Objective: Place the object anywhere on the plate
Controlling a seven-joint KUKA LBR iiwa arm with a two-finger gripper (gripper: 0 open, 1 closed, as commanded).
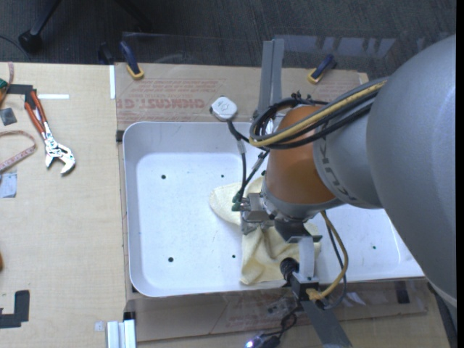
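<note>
Overhead view of the surface (pixel 65 252) with two white bins. The arm (pixel 406 143) reaches in from the right, its orange band (pixel 293 162) low over the wall shared by the left bin (pixel 167 216) and the right bin (pixel 377 256). The claw (pixel 262 223) is masked by the wrist; whether it is open or closed cannot be told. A pale yellow cloth (pixel 254 259), probably the object, is draped across that wall beneath the wrist, so lifting must clear the wall. The left bin's floor offers open room. A wrench (pixel 51 147) lies well apart at left.
</note>
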